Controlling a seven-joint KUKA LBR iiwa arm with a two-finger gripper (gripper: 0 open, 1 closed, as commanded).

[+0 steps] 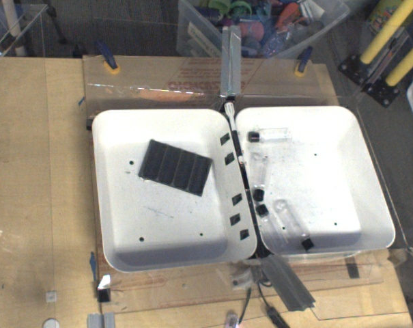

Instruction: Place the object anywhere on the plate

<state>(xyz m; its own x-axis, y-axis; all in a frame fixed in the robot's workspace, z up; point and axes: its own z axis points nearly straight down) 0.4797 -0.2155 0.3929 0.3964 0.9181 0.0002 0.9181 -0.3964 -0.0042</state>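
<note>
Jaws: width cannot be told from this view. Dark ribbed slab [175, 167], likely the plate, lies flat in left bin [117, 248], slightly skewed, left of centre, nothing on it. Right bin [343, 183] holds clear pieces with black ends, hard to make out against white floor: far clear piece [271, 134] near far-left corner, near clear piece [288, 219] near left wall toward near edge, well apart from slab. Both bins sit touching on bench [35, 183]. Tub of coloured toys [261, 9] stands beyond bins.
</note>
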